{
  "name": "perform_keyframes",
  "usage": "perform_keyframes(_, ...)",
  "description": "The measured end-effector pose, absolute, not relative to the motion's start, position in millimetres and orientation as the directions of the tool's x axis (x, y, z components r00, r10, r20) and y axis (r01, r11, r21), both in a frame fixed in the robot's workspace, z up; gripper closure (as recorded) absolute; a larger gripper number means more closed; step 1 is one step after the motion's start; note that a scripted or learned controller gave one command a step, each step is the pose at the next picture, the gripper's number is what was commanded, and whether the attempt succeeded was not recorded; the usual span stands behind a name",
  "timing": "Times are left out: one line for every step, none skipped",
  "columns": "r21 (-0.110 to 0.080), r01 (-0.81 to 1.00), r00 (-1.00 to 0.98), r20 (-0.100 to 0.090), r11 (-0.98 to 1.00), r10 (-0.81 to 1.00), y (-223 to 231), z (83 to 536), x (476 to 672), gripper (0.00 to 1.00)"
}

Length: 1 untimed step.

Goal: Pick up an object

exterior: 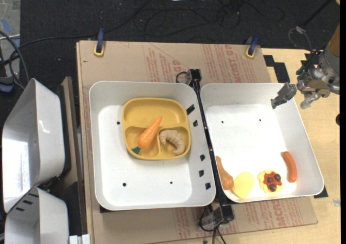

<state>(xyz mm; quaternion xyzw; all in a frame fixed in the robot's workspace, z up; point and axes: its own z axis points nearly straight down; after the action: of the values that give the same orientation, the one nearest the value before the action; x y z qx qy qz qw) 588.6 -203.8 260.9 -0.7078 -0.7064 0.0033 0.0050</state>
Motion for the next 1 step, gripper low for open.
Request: perform_keyframes(0.000,1.000,-0.001,-0.001,0.001,1.000,-203.1,267.6,591.0,0.00)
